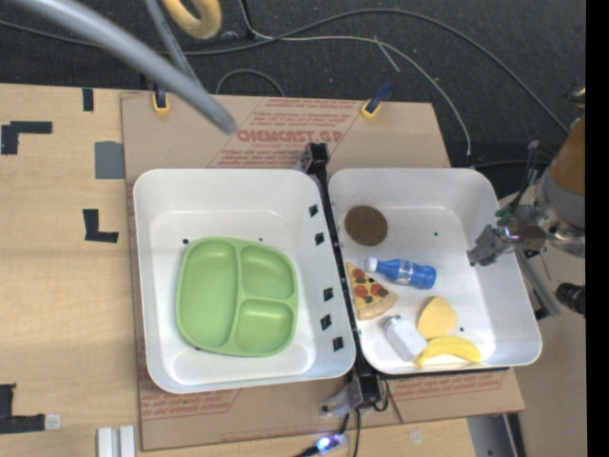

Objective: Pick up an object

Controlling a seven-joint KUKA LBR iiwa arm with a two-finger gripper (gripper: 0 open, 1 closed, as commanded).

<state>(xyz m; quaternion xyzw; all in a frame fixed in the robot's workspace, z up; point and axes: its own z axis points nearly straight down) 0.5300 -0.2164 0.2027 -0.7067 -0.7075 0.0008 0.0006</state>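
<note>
Right bin (481, 193) held a blue bottle (403, 273), white-capped, lying flat near its centre; gripper (487, 246) at the right rim; grip state indiscernible.

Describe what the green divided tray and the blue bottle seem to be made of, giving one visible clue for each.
Green tray: probably moulded plastic, matt; even colour, rounded compartment ridges.
Blue bottle: likely plastic, slightly glossy; a light sheen along its side and a white cap. Too small to be certain.
</note>
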